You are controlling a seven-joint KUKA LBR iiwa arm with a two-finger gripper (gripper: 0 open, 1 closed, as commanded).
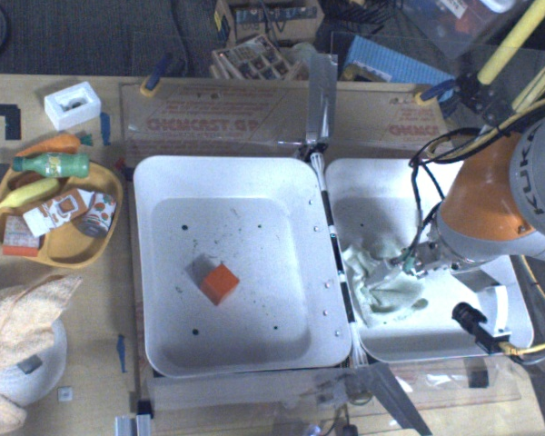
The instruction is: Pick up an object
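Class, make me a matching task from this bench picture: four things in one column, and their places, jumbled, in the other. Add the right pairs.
Things:
1. orange block
2. pale cloth
3. green bottle
4. small white box

Places:
A. in the yellow bowl
B. in the left bin
C. on the bench near its far left corner
D. in the right bin

Pairs: 1-B, 2-D, 3-A, 4-C
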